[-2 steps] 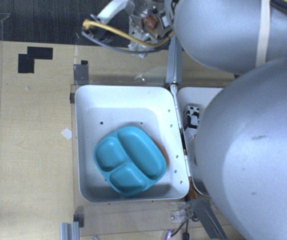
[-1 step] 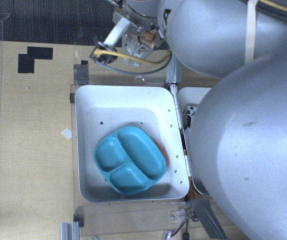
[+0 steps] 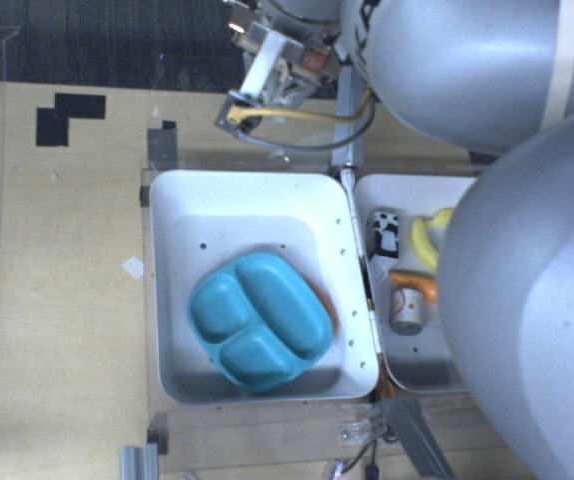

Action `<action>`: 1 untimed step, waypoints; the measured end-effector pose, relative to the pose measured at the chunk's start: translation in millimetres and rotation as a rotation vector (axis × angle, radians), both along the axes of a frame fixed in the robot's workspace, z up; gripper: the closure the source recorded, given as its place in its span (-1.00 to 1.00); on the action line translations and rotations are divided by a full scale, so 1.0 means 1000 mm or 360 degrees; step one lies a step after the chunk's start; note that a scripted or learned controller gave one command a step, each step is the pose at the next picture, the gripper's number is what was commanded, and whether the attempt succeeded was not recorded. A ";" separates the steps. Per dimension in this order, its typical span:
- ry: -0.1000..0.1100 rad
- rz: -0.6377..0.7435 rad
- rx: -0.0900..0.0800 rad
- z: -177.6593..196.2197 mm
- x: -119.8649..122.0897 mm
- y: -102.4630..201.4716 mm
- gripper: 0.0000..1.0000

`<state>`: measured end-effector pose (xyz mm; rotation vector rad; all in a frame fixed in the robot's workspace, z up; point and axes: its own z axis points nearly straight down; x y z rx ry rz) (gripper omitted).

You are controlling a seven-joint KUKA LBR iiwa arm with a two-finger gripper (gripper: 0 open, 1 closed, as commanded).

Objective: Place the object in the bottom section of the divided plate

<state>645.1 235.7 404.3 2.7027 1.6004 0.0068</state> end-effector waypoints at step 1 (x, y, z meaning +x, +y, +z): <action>0.0005 -0.0156 -0.0003 -0.076 -0.013 -0.080 1.00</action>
